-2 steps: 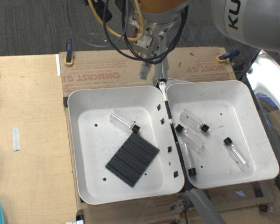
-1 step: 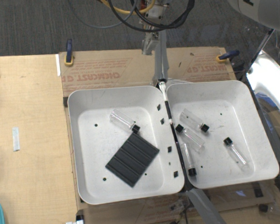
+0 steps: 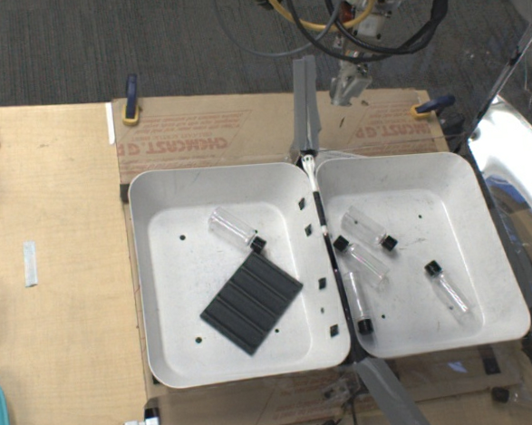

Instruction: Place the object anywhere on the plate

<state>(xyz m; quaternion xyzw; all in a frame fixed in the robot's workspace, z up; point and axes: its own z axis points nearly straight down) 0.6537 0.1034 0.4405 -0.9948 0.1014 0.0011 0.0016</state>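
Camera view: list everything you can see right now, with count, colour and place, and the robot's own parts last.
Bins: 2, white, side by side on the bench.
Plate: 1, black, ribbed, left bin, lying flat at a slant.
Vials: 5, clear with black caps; one in the left bin just above the plate, four in the right bin.
Cardboard: 1 sheet, brown, red print, under the bins.
Clamps: 2, blue and yellow, at the cardboard's far corners.
Cables: black, hanging above the far edge.
End effector: 1, grey, high above the far edge of the right bin.
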